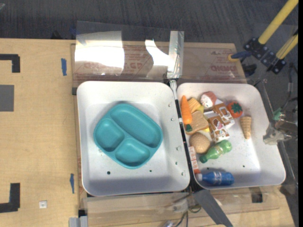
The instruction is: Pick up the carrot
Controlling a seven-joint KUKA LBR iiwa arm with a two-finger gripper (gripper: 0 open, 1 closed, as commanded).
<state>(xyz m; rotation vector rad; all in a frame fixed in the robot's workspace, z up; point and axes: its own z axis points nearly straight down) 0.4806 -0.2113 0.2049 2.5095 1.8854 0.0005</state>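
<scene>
Bench: light wooden bench top [33, 126] filling the left of the frame, with black angular marks and bits of blue tape on it.
Left bin: shallow white square bin [90, 174] at centre-left, touching the right bin along its right rim.
Plate: teal plastic plate with three compartments [128, 135], lying tilted in the middle of the left bin, nothing in its compartments.
Clear sheet: shiny transparent panel [125, 56] just above the two bins, at upper centre.
Right bin: shallow white bin [265, 164] at centre-right, holding a cluster of toy food in its left and upper part.
Carrot: small orange toy carrot [186, 110] at the upper left of the right bin, lying lengthways close to the bin's left wall, touching the toast slice.
Toast slice: tan toy bread slice [199, 122] just right of the carrot.
Potato: brown rounded toy [200, 143] below the toast.
Green bottle: small green toy bottle [217, 151], lower centre of the cluster.
Blue bottle: blue toy bottle [216, 177] lying near the bin's lower edge.
Cone: tan toy ice-cream cone [246, 126], right of the cluster.
Gripper: metal-grey gripper [277, 131] at the right rim of the right bin, well apart from the carrot; whether its jaws are open I cannot tell, and nothing shows in them.
</scene>
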